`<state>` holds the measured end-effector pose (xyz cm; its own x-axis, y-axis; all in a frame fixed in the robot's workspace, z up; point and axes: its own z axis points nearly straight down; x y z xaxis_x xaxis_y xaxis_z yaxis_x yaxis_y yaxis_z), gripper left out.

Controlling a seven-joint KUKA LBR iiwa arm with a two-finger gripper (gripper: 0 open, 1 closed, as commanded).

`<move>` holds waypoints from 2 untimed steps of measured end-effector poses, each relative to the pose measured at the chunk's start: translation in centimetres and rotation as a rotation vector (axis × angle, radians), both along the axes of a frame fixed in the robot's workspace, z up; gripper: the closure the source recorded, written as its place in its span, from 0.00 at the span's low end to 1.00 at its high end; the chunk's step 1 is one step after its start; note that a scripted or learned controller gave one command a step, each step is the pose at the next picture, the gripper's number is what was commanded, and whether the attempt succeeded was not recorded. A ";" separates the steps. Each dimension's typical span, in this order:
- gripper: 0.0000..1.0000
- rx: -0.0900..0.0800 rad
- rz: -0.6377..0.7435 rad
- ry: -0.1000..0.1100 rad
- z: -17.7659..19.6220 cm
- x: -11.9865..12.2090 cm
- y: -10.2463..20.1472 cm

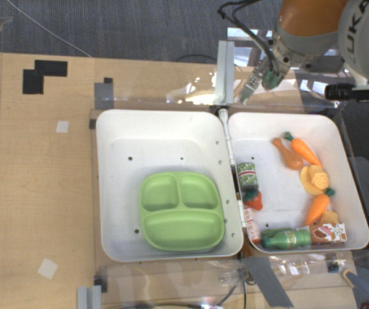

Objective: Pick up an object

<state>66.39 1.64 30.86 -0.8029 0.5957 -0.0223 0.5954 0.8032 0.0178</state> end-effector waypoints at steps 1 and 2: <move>1.00 -0.001 -0.005 0.022 -1.8 -6.7 0.7; 1.00 0.003 -0.149 0.019 0.6 -0.8 2.3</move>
